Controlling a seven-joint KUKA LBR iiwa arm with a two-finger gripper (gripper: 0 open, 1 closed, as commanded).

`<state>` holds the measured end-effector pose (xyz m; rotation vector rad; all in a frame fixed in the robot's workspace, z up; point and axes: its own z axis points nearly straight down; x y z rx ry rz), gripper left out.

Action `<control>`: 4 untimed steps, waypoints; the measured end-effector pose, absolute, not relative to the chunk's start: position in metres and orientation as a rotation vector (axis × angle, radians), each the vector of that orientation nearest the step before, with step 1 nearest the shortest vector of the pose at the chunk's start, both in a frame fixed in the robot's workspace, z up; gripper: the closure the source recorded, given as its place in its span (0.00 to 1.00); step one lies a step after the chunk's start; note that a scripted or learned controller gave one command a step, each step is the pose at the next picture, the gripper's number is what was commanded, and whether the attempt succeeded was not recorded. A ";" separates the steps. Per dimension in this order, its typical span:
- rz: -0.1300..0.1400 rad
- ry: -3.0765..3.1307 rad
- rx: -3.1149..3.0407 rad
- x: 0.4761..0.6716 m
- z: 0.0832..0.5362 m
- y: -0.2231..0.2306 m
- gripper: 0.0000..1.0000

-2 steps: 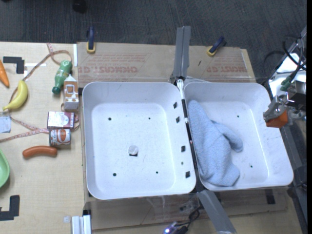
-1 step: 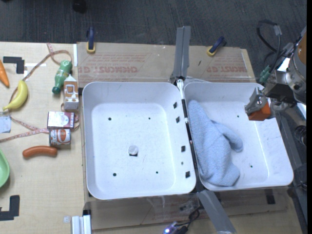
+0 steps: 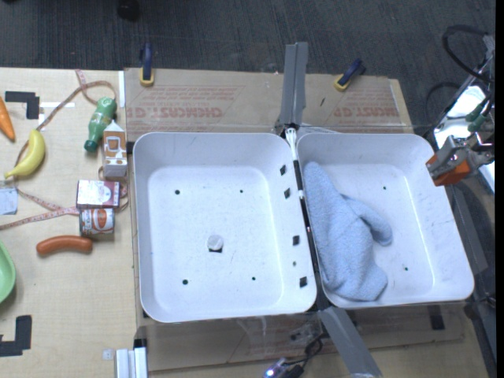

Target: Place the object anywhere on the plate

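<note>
We see two shallow white bins side by side on the surface; the left bin point(image 3: 157, 211) holds a small grey round object point(image 3: 215, 244) lying on its floor, a little toward the near edge and left of centre; the right bin point(image 3: 429, 235) holds a crumpled light blue cloth point(image 3: 342, 239) that runs along its left wall from the far part down to the near left corner, with one fold reaching toward the middle. At the right edge of the surface, just outside the right bin's far right corner, we see the arm's orange part with the hand point(image 3: 455, 160) beside it, over the bin's rim rather than over its floor; we cannot tell whether the hand is spread or pressed together, and we see nothing between its tips. On the left part of the surface, outside the bins, lie a banana point(image 3: 27, 156), a green bottle point(image 3: 100, 121), a small carton point(image 3: 115, 154), a can point(image 3: 98, 221), a sausage point(image 3: 64, 246) and the tip of a carrot point(image 3: 5, 120) at the left edge; a green plate point(image 3: 5, 272) shows partly at the left edge near the sausage, well apart from the round object.
</note>
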<state>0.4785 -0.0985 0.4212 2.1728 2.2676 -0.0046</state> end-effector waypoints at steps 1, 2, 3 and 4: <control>-0.008 2.243 2.204 0.517 0.397 -0.032 1.00; -0.008 2.169 2.275 0.478 0.364 0.031 1.00; -0.007 2.158 2.286 0.478 0.358 0.001 1.00; -0.009 2.170 2.275 0.478 0.353 -0.058 1.00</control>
